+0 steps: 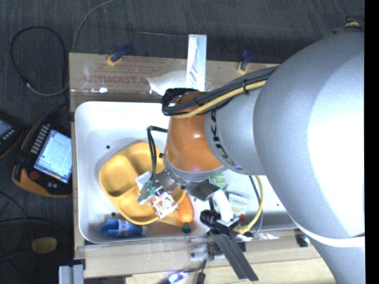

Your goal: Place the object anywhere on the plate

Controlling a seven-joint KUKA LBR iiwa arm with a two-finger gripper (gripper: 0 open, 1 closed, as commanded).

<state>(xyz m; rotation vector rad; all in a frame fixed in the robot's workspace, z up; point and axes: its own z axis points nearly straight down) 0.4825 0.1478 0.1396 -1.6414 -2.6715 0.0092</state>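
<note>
Grey arm [308,129] low, pincer [159,195] seemingly downward.

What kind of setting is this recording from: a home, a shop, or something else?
Most likely a robotics lab or test cell. An industrial robot arm reaches over a white bin on a wooden bench, a handheld control pendant lies on the dark carpet, and loose cables trail beside it.

glossy yellow plastic plate [121,179], smooth white bin [89,158]
</note>
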